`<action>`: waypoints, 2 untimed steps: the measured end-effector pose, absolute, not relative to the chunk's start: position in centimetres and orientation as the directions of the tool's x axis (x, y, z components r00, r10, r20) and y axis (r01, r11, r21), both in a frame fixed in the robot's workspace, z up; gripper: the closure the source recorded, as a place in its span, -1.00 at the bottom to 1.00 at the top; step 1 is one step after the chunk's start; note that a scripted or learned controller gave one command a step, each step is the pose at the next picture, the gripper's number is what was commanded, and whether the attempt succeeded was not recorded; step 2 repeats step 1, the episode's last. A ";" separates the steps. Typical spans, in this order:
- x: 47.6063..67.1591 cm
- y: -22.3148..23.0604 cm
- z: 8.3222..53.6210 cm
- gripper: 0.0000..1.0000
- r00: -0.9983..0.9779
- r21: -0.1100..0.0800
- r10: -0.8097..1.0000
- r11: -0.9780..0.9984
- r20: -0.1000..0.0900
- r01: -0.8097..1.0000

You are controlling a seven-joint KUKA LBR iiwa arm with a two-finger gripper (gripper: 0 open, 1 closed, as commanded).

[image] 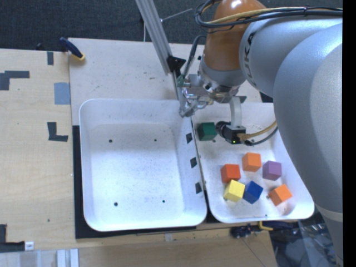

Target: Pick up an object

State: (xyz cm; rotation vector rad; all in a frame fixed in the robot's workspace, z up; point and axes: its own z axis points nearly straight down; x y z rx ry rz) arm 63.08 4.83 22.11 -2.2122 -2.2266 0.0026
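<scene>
On the table (122, 71) we read no brand, label or writing. We find the gripper (188, 105) above the right bin's (303, 207) far left corner, at the wall between both bins; we cannot tell its state. We see the green cube (207, 130) just beside it, with six more cubes (251, 181) clustered nearer the front.
</scene>
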 end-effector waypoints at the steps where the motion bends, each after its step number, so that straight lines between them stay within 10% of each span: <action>1: 64.1 9.6 22.9 1.00 -0.006 0.000 1.000 0.006 0.002 1.000; 2: 64.1 9.6 22.9 1.00 -0.006 0.000 1.000 0.006 0.002 1.000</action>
